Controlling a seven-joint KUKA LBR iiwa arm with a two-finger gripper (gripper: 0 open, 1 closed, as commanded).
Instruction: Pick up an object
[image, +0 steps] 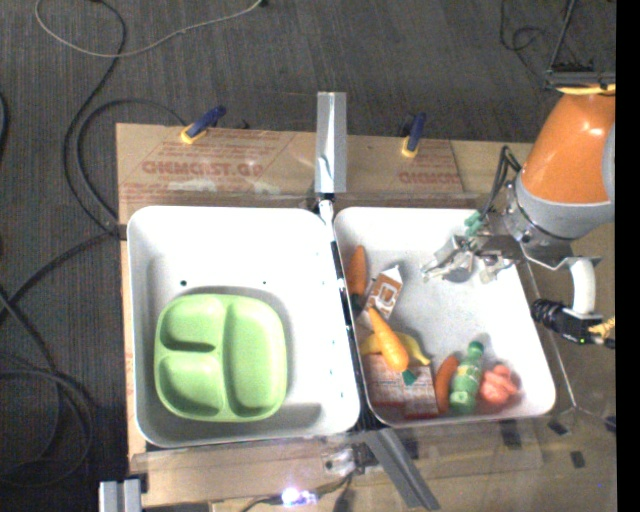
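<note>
— So, biggest first: two white bins side by side, and the left bin (140, 240) carries a green divided tray (222, 357). Where's the arm?

— Coming in from the right, with the gripper (462, 262) over the upper part of the right bin (410, 232), above bare white floor. The fingers look spread apart with nothing between them, so nothing is held.

— And the things to pick?

— All heaped toward the near and left part of that same bin. From the fingers they lie toward the camera and to the view's left. Nearest, I'd judge, is the small carton (384, 292), just left and a little forward of the gripper.

— What about the rest?

— A carrot (358, 270) stands along the bin's left wall, long axis running away from the camera. An orange-yellow piece (388, 342) and a banana (414, 350) lie slanted below the carton. Further forward, in the near right corner, a second carrot (445, 382), a green bottle (467, 376) and a red piece (499, 384) sit close together, the bottle and carrot both lying roughly front to back.

— So which way should it go?

— My guess: down and left for the carton, or straight toward the near edge for the bottle cluster, closing across the short axis
</note>
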